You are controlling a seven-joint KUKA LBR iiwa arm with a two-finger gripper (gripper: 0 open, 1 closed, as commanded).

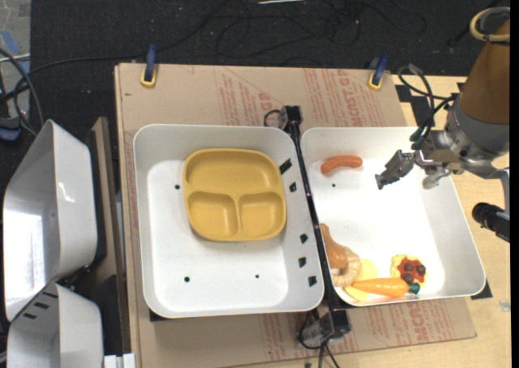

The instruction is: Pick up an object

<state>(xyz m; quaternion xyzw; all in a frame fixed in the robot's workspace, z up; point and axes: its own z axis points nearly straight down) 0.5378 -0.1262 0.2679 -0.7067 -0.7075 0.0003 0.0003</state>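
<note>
Two shallow white bins [154, 196] sit side by side on a cardboard sheet [243, 91] at the frame's center. Yellow clamps [148, 76] grip its top edge. Cables [243, 2] trail across the dark floor above.

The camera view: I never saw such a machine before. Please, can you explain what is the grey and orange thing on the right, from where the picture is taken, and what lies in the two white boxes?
The picture comes from one camera fixed above the bench, looking down at a slant. The grey and orange thing is a robot arm reaching in from the right. Its tool, a two-finger grasping part, hangs over the right bin; nothing is seen between its fingers. The left bin holds a yellow divided plate. The right bin holds toy food: a sausage near the top, and along the bottom edge a shrimp-like piece, a carrot and a small pizza slice.
</note>
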